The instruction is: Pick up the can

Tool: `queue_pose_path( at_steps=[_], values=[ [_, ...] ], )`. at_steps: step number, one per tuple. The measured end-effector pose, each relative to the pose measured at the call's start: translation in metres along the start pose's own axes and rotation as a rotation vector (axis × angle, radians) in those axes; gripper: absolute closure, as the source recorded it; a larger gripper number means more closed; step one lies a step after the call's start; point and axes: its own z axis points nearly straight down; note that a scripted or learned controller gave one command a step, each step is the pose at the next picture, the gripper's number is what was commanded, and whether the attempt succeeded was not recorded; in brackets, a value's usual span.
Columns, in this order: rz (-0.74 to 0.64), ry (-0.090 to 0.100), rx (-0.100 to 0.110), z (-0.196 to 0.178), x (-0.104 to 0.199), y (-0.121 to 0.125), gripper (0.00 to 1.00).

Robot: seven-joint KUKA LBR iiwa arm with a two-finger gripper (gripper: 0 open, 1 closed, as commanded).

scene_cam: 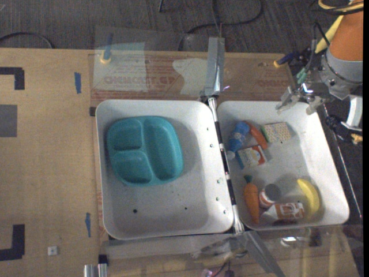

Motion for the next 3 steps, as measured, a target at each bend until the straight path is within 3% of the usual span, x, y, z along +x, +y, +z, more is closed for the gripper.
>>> queue_pose_path(
  at_steps=[1,2,3],
  values=[
    [-0.203,-0.003,-0.006,-0.043,0.050,0.019,0.00],
    [-0.256,-0.001,-0.001,0.020,-0.014,-0.067,0.00],
    [-0.253,-0.001,-0.005,0.133,-0.056,-0.050,0.00]
  ],
)
